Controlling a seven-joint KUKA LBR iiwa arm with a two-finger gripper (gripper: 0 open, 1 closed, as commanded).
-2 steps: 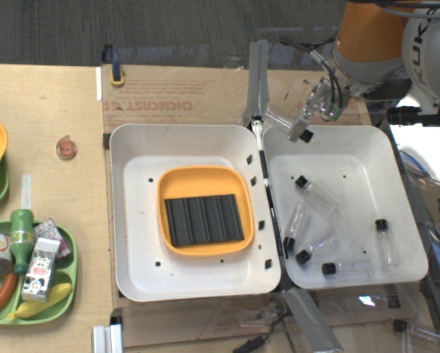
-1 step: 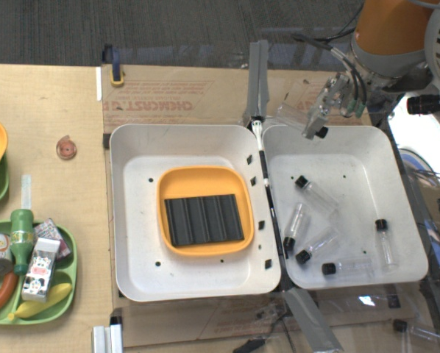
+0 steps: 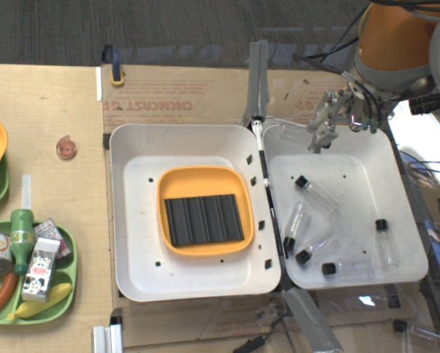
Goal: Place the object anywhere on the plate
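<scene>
- Two shallow white bins sit side by side on the bench: the left bin [image 3: 128, 219] and the right bin [image 3: 404, 219], touching along a shared middle edge.
- In the left bin lies one orange plate [image 3: 205, 182], roughly square with rounded corners, and it carries a dark ribbed slab [image 3: 205, 220] across its middle and lower part.
- Over to the right of the plate, across the divide, the right bin holds the clear vials with black caps (they are see-through against white, so the count is rough).
- Five can be made out there: one vial [image 3: 313, 191] nearest the plate's upper right, a second [image 3: 293, 225] standing on a slant just past the divider, a third [image 3: 316, 247] below it, a fourth [image 3: 345, 268] along the bin's near edge, and a fifth [image 3: 382, 241] farthest from the plate.
- None of them touches the plate; all lie in the other bin.
- The gripper [image 3: 324, 127] hangs at the far rim of the right bin, up and to the right of the plate, well apart from it.
- Nothing shows between its fingers; whether they are spread or closed cannot be told from this angle.
- Above it, one grey arm with its orange band [image 3: 404, 13] comes in from the right.
- Left of the plate, off the bins, one green tray [image 3: 62, 300] of toy food rests on the wooden bench top [image 3: 51, 109].
</scene>
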